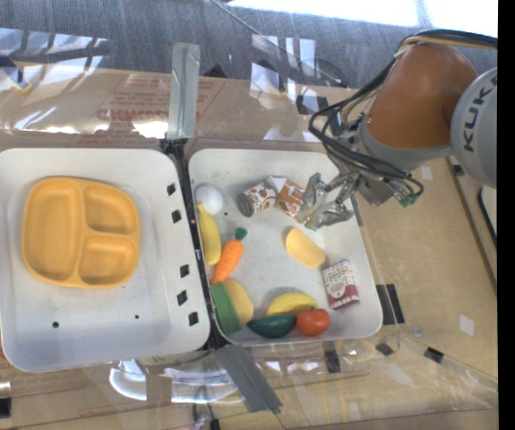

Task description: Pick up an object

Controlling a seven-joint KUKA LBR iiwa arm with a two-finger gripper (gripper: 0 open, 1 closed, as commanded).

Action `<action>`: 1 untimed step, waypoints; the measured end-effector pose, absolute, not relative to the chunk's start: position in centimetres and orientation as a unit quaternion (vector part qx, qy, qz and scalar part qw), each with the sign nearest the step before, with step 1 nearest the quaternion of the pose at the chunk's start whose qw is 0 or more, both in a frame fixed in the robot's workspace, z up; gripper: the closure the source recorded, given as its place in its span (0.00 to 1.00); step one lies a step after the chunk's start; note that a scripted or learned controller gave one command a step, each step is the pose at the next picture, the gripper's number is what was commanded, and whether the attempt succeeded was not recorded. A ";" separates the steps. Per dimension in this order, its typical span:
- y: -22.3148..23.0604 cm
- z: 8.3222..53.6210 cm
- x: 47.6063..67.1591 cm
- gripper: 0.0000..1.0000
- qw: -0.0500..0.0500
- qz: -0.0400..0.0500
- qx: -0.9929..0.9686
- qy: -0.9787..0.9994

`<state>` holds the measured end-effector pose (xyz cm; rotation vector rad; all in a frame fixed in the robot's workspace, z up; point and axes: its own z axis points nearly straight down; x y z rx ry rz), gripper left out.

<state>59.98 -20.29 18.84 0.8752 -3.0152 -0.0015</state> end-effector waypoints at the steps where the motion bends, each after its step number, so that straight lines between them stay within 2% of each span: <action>1: -20.4 18.0 61.6 1.00 -0.003 0.001 0.417 -0.909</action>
